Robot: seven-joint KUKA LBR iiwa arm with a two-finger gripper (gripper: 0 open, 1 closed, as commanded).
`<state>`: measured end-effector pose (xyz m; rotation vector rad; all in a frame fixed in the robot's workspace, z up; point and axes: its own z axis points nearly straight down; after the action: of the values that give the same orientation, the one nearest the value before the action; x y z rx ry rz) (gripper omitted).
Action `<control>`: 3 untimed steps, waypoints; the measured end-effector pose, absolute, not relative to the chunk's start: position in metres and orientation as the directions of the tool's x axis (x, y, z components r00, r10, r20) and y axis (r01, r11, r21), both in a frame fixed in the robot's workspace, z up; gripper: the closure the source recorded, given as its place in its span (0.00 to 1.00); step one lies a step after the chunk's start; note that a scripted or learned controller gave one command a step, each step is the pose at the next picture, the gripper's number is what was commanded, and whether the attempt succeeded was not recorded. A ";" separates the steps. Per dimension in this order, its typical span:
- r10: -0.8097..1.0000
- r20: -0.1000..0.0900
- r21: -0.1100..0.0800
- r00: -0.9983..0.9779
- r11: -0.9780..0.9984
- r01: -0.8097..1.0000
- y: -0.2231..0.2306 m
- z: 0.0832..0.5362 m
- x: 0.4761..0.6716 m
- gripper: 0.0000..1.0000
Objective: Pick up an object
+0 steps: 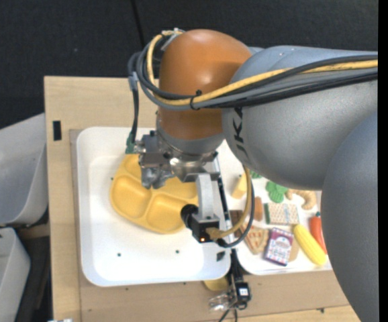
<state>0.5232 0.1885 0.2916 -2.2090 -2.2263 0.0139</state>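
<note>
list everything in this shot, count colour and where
bench: 1, tan wood, under both bins
left bin: 1, white, middle of bench
right bin: 1, white, beside left bin, partly under arm
tray: 1, yellow, sectioned, in left bin
banana: 1, yellow, in right bin
box: 1, purple, in right bin, next to banana
green piece: 1, green, in right bin, too hidden to identify
arm: 1, grey with orange band, reaching over bins
gripper: 1, dark grey, over tray

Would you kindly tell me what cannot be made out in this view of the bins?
Camera view:
1. Tray: its far right part is hidden under the arm.
2. Right bin: mostly covered by the arm; the contents past the banana are hidden.
3. Purple box: print too small to read.
</note>
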 end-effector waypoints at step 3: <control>1.000 0.004 0.017 -0.005 0.005 1.000 0.203 0.425 0.607 1.00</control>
<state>0.6073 0.2031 0.4248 -2.2224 -2.2336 -0.0232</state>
